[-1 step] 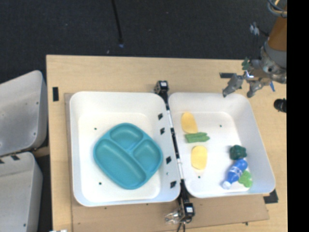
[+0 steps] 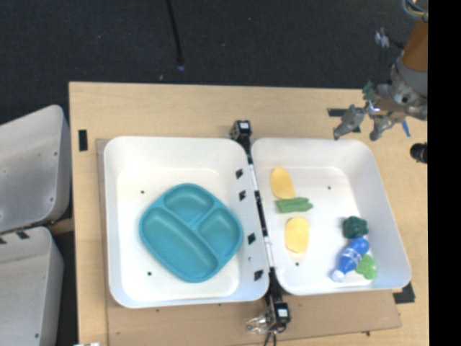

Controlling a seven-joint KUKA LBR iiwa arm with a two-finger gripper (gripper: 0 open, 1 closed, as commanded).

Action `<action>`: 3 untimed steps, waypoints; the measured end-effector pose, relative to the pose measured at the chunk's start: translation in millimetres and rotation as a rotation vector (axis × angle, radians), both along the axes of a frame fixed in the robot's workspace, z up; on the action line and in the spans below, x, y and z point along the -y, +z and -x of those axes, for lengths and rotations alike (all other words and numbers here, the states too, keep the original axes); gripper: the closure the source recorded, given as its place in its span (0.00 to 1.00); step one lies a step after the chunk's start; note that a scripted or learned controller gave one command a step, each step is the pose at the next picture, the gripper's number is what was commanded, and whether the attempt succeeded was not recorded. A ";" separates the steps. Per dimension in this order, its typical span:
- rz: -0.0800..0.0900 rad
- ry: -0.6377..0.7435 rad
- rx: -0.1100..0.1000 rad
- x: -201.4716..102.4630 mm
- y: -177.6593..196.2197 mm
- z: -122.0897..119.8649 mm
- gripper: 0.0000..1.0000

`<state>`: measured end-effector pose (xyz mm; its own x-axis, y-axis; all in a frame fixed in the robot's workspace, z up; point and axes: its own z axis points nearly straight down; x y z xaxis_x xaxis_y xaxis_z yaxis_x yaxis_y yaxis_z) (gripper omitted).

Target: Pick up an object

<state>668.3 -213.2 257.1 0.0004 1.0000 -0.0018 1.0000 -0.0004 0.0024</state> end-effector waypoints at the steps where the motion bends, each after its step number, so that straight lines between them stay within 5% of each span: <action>1: 0.001 0.004 -0.001 -3.7 -48.8 -9.4 0.00; 3: 0.001 0.007 0.000 -13.5 -133.0 -17.0 0.00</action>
